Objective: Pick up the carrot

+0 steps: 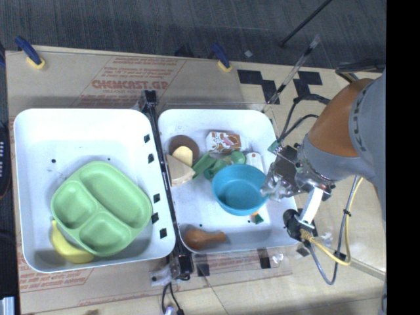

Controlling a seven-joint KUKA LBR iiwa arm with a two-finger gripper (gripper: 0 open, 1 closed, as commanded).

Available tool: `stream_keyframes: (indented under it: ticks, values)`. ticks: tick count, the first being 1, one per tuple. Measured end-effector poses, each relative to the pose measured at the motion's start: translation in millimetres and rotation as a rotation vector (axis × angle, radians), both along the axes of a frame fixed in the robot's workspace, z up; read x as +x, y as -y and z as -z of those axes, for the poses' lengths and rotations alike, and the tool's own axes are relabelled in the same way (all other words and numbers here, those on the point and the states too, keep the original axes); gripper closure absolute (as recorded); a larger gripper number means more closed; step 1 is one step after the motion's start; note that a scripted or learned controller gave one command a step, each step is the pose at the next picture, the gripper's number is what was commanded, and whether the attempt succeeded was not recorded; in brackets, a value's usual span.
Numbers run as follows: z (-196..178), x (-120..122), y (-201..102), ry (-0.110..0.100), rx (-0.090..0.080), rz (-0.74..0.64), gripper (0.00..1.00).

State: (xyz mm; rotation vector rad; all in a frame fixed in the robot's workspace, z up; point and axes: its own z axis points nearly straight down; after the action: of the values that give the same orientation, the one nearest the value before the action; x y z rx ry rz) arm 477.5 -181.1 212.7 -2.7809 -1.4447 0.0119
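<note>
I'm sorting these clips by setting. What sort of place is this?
Most likely a robot lab bench: two white bins of toy food and dishes, a divided green plate, clamped cardboard, and the arm's gripper over the right bin.

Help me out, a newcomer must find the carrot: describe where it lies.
Look in the right bin, along its near edge, below the blue bowl. The carrot lies there on its side near the bin's left corner. It is the one long orange-brown thing, apart from the cluster of small items higher up.
</note>
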Motion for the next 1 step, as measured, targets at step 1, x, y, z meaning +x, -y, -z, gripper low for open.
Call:
stream_keyframes:
  ticks: [1]
  values:
    - [0.0,0.3,-0.7,0.000,0.001,-0.001,0.00]
